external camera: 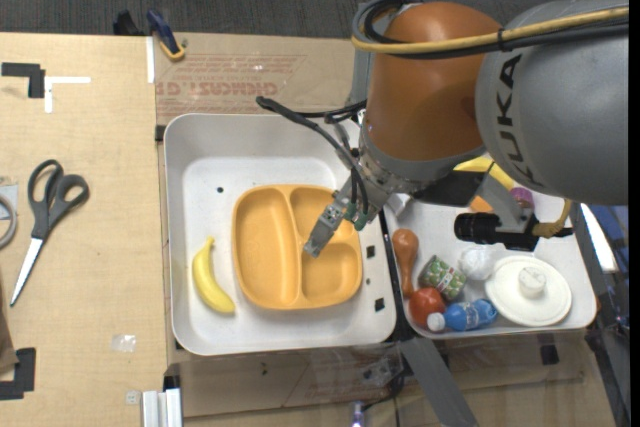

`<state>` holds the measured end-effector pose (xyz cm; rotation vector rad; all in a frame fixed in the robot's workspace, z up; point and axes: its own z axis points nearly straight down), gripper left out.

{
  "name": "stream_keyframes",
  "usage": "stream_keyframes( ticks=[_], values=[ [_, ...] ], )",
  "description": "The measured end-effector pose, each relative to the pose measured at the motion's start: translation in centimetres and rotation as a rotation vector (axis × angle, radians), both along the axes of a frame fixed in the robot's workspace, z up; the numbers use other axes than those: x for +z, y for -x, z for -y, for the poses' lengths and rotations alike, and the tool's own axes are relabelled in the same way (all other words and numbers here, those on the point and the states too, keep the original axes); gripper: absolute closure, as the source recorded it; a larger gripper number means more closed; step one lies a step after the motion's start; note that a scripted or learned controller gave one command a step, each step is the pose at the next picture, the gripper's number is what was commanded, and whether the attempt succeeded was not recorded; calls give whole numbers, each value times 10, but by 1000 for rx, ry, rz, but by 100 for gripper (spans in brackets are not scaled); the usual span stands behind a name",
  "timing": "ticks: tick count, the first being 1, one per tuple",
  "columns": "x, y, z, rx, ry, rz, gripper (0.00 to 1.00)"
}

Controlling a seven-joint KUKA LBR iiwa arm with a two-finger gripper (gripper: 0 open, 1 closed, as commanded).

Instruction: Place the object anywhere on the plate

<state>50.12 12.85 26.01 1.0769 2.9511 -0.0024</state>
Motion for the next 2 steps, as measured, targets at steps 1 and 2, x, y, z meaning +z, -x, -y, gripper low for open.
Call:
stream_keyframes(
  ticks=[1,2],
  values=[
    [0,0,0,0,0,0,0],
    [0,0,0,0,0,0,0]
  ],
)
